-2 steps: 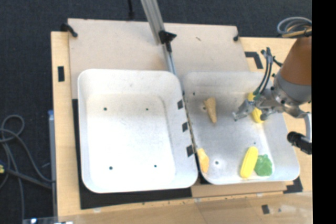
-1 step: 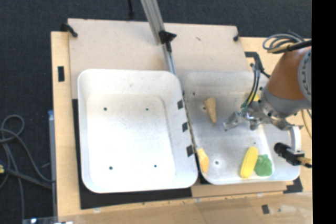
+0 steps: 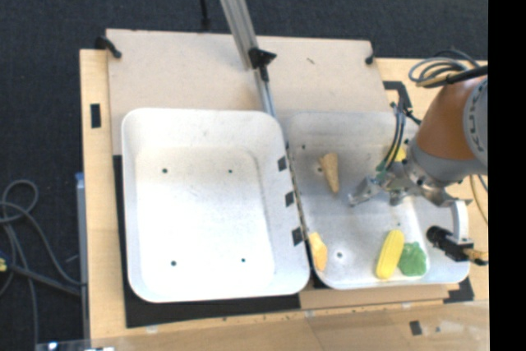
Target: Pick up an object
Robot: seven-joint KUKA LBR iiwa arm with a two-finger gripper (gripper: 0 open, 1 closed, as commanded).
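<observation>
Pincer (image 3: 355,198) low over right bin (image 3: 345,136).

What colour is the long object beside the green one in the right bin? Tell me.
Yellow. The long object lies against the green one near the right bin's front edge, in the camera view.

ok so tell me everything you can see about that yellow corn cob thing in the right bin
The yellow corn cob looks like a small plastic toy, oblong with rounded ends, bright and smooth-looking. It lies flat on the floor of the right bin, near the front edge, tilted slightly so its upper end leans right. A green object sits against its right side, apparently touching. The gripper is above and apart from it, not in contact.
</observation>
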